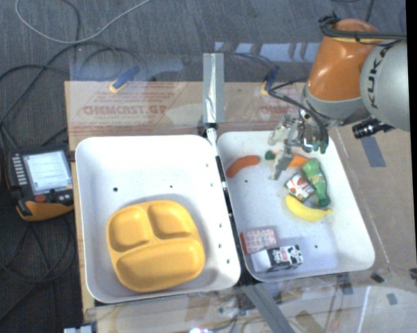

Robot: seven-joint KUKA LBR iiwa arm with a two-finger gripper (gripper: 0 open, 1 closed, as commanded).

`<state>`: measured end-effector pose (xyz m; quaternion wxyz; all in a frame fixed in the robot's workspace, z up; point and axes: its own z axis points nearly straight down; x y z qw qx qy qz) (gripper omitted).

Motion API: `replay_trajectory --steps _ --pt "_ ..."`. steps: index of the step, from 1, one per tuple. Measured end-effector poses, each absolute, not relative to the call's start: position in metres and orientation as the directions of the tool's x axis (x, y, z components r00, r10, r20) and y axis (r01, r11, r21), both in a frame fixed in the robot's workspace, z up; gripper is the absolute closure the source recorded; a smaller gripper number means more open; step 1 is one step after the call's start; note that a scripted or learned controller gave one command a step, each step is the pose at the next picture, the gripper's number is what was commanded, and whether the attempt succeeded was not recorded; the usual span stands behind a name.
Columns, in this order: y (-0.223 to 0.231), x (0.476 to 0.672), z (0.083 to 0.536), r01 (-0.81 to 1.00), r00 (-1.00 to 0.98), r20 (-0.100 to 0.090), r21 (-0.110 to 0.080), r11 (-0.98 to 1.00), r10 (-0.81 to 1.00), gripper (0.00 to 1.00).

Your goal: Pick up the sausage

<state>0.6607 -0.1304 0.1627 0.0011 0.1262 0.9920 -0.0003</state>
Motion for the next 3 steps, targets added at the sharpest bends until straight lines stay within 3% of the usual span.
replay_trajectory --steps 1,2,3 --pt "-0.098 0.659 0.094 0.203 -0.979 -0.002 0.0 0.979 0.203 0.0" --pt "-0.096 0.66 0.104 0.203 -0.979 -0.006 0.005 0.979 0.203 1.0" --pt "-0.025 0.636 0.185 -0.078 -0.997 -0.004 0.002 0.997 -0.078 1.0"
